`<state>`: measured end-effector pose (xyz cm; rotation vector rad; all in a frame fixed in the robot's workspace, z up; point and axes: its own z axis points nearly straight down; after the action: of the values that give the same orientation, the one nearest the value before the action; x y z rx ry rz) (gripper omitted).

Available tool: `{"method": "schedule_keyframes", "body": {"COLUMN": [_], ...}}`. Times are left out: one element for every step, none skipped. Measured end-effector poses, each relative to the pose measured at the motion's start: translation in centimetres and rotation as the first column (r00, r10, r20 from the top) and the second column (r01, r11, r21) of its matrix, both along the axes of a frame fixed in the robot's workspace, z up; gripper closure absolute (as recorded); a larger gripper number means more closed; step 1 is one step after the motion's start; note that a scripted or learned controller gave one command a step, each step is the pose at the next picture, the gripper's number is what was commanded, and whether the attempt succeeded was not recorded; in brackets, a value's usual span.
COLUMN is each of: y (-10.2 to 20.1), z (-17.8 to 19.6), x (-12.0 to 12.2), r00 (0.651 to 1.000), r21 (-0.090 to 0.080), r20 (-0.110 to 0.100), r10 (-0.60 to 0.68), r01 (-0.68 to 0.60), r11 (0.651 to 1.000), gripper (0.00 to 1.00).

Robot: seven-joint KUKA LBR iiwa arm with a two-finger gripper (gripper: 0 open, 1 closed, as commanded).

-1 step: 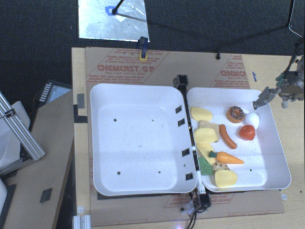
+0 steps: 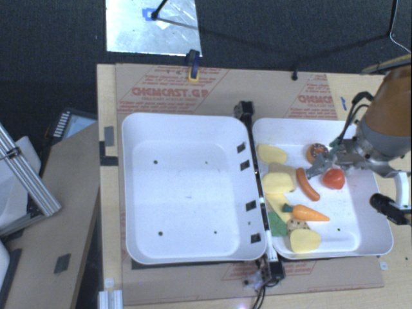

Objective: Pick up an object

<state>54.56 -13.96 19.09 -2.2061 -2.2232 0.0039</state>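
The gripper (image 2: 324, 164) hangs over the right bin (image 2: 370, 234) beside a red tomato (image 2: 333, 178), grip state unclear, its near-right corner bare beyond the crowded left edge.

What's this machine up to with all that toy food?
A robot arm reaches in from the right over the right bin, which holds toy food: a red tomato, a sausage, a carrot and some yellow pieces. Its end effector sits low among them, right beside the tomato and the sausage. Nothing can be seen in its grip, so no pick is made yet. The left bin sits alongside.
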Motion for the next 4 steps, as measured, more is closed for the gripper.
{"method": "schedule_keyframes", "body": {"y": [-0.3, -0.3, 9.2, 13.0], "z": [-10.2, -8.7, 3.8, 15.0], "x": [-5.7, -5.1, -2.1, 1.4], "r00": [1.000, 1.000, 1.000, 1.000], "r21": [-0.002, -0.005, -0.001, -0.004], "r20": [-0.003, 0.012, 0.025, 0.026], "r10": [-0.008, -0.006, 0.006, 0.003], "r01": [0.008, 0.006, -0.006, -0.003], "r11": [1.000, 1.000, 1.000, 1.000], "gripper": [0.00, 1.00, 1.00, 1.00]}}
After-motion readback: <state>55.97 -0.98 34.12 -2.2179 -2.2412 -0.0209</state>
